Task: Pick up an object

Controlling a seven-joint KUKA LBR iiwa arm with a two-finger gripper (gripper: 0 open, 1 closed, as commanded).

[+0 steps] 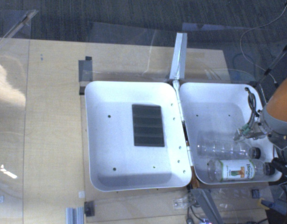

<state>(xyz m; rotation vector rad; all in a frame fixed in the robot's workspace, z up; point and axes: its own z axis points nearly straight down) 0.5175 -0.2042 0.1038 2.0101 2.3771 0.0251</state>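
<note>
Nothing picked yet, the whole grasp is left. The gripper [246,132] sits at 3 o'clock in the right bin [213,97], just above the clear bottle [222,148]. You can't tell its jaw state from here. The labelled bottle [236,170] lies at 5 o'clock. The left bin [106,97] has a dark pad [147,125].

Reaching in from the right, orange-banded arm [279,107] low over the right bin [213,101], gripper [244,133] near its right wall.
</note>
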